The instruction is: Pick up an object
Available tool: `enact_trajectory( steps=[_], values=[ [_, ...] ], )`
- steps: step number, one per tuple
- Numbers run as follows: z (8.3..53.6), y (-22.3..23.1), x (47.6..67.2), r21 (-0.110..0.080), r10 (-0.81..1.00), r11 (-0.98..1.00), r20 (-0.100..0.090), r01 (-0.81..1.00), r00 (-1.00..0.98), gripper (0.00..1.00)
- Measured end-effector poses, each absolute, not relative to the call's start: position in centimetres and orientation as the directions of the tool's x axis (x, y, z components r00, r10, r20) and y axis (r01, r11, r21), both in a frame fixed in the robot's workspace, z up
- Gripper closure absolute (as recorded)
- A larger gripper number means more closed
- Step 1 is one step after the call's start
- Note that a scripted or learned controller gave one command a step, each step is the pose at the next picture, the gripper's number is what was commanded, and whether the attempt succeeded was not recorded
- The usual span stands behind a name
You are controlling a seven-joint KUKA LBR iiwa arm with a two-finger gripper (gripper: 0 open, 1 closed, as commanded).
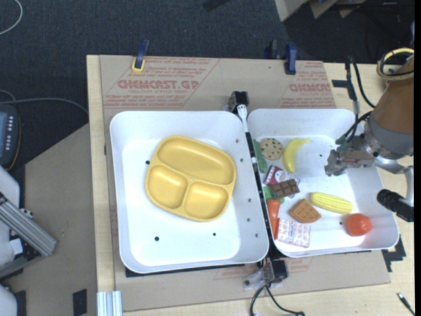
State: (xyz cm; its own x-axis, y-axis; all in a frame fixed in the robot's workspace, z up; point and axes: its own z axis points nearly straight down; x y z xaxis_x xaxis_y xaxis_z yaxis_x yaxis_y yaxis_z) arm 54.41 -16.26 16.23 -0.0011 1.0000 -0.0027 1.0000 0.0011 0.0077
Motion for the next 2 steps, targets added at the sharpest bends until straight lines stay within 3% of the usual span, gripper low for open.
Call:
enact_trajectory(
  steps=[1, 2],
  values=[
    [22.63, -15.92, 54.78, 0.008, 1.000, 0.002, -0.002, 1.000, -0.002, 1.00],
    [22.49, -15.91, 54.84, 0.003, 1.000, 0.001, -0.001, 1.000, -0.001, 1.00]
  ],
)
